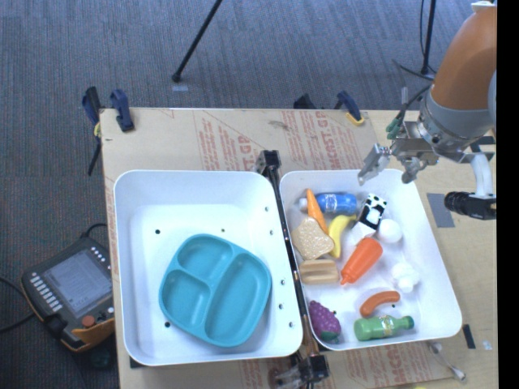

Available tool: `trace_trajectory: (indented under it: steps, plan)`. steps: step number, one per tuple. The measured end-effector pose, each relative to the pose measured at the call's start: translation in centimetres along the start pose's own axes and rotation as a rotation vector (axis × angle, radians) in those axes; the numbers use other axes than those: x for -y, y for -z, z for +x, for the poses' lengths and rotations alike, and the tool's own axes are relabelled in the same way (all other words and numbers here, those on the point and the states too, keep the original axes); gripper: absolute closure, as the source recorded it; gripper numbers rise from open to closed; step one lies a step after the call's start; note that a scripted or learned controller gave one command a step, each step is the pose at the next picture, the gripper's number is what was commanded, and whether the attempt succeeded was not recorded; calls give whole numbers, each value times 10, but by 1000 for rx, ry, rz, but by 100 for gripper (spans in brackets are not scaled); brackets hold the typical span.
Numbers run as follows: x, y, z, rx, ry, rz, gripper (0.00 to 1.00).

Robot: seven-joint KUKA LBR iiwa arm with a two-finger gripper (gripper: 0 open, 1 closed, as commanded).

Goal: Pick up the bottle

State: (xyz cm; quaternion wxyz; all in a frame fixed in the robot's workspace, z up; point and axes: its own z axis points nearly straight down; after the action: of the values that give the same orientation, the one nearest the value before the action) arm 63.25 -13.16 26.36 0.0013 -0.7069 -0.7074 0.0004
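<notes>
A small green bottle [383, 327] with a pale label lies on its side near the front edge of the right bin [442, 262]. My gripper [391, 167] hangs over the far rim of that bin, well behind the bottle. Its two fingers [372, 165] are spread apart, open, with nothing between them. The grey and orange arm [464, 63] comes in from the upper right.
The right bin also holds a blue container [336, 203], a black-and-white carton [372, 211], an orange carrot [361, 259], a banana [337, 232], bread [312, 238], a sausage [379, 301], grapes [324, 320] and white balls. A blue divided plate [215, 290] sits in the left bin [134, 201].
</notes>
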Motion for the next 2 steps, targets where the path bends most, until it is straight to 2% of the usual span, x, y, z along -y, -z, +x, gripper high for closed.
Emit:
trace_trajectory:
  steps: [1,2]
  plan:
    - [-10,-154,27,-1,-112,5,0]
    - [-12,-142,27,-2,-112,3,100]
